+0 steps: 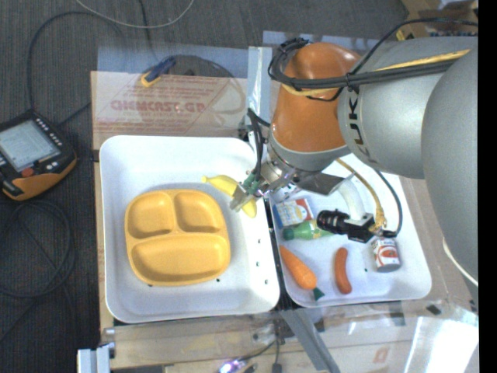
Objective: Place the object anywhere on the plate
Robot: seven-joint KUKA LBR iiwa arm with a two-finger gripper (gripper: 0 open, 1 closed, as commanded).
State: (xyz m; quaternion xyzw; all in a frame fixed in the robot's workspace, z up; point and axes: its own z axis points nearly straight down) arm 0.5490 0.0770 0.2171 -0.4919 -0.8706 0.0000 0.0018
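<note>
In the left bin: a yellow divided plate is lying flat, its three compartments facing up with nothing in them.
Banana: the banana is lying on the white floor of the left bin, just beside the plate's far-right corner and off the plate. From where I am standing I cannot say if it is touching the plate's rim.
Gripper: the gripper is hanging right over the banana's right end, close to the wall between the two bins.
Grip: the tip is looking too small and cluttered to judge whether it is spread apart or clamped on the banana.
Arm: the grey arm is reaching in from the right, its orange band sitting above the wrist and covering the far part of the right bin.
Right bin: a carrot, a sausage and a small can are lying along the near side. A green bottle and a little carton are lying beside the dividing wall.
Floor at left: a handheld controller is lying apart from the bench.
</note>
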